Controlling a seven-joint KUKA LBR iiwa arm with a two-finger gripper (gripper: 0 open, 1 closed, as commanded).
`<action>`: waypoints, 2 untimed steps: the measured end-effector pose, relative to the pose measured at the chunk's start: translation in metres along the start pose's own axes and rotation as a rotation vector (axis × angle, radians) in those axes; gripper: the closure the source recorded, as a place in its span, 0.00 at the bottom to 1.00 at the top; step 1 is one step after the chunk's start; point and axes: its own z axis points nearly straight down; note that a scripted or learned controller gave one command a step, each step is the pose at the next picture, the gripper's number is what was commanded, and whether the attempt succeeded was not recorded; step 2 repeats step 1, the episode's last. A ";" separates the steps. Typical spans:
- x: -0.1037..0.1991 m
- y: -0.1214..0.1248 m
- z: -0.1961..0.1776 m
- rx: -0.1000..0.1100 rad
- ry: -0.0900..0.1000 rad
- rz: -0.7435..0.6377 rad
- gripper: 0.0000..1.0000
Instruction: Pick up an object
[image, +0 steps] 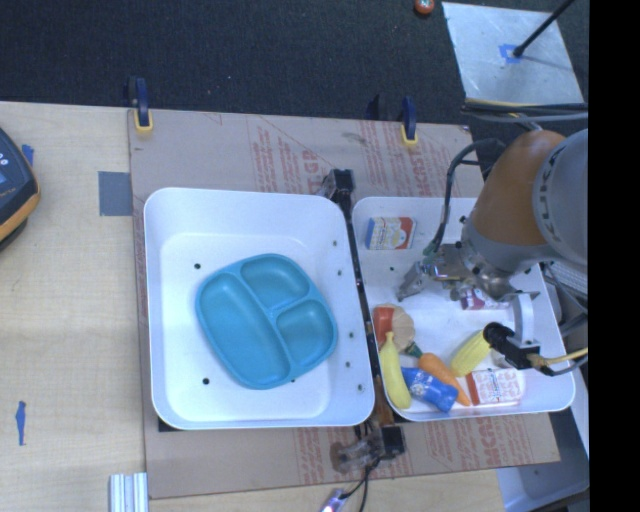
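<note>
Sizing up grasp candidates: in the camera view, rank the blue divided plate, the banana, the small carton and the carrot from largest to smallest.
1. blue divided plate, far the largest
2. banana
3. small carton
4. carrot

Carton and carrot look close in size, so their order is unsure.

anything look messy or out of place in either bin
Nothing looks spilled or damaged. The blue divided plate lies flat but skewed to the walls of the left bin. In the right bin, the banana, carrot, corn and blue packet lie crowded along the near side.
</note>
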 end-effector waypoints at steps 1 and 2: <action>0.023 0.057 0.004 -0.004 0.001 0.000 0.00; 0.023 0.057 0.004 -0.004 0.001 0.000 0.00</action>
